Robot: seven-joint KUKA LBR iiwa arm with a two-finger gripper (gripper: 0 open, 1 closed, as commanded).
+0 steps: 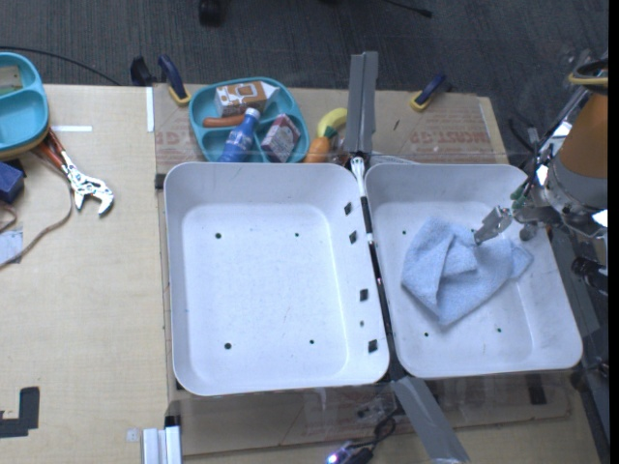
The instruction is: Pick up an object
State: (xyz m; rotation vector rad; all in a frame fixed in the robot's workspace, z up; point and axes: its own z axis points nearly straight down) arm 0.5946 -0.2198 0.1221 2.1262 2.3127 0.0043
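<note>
You see the crumpled pale blue cloth [455,271] lying in the right-hand shallow white bin [542,351], with the grey two-finger gripper [486,228] low over its upper right edge, and you cannot tell how wide it stands.

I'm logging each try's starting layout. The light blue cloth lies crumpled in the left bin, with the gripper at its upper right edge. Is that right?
Not quite. The camera view shows the light blue cloth crumpled in the right bin, not the left bin. The rest holds: the gripper is at the cloth's upper right edge.
</note>
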